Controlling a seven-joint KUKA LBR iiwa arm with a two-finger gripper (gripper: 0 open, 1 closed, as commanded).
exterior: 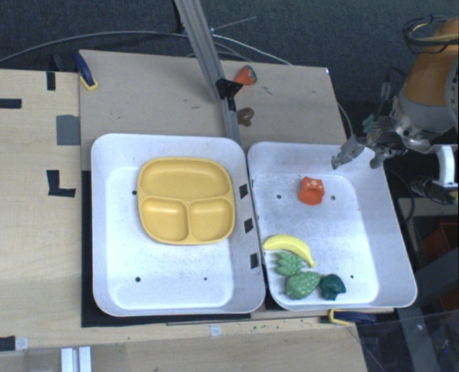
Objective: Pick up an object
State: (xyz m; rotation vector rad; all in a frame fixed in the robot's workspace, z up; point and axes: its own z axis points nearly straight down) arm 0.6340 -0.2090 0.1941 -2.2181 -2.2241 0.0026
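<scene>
On the bench: two shallow white bins sit side by side, their inner rims touching, on a pale wooden top.
Right bin (384, 231): smooth white plastic with rounded corners and a speckled floor; it holds all the small pieces.
Red object (311, 190): a small blocky orange-red piece, matte, standing alone on the upper part of the right bin's floor, well apart from the other items.
Banana (290, 246): a curved yellow toy, glossy, lying near the bin's lower left.
Green pieces (295, 274): two bumpy, knobbly lumps just below the banana, touching it.
Dark green piece (333, 286): smaller, rounded, beside the bumpy ones at the bin's near edge.
Left bin (105, 231): same white plastic, carrying a tray.
Yellow tray (186, 200): smooth plastic with rounded corners, split into one wide and two smaller compartments.
Gripper (359, 155): grey metal, hanging over the right bin's upper right rim, up and right of the red object; its fingers stand apart with nothing between them.
Arm (427, 84): orange band above the wrist.
</scene>
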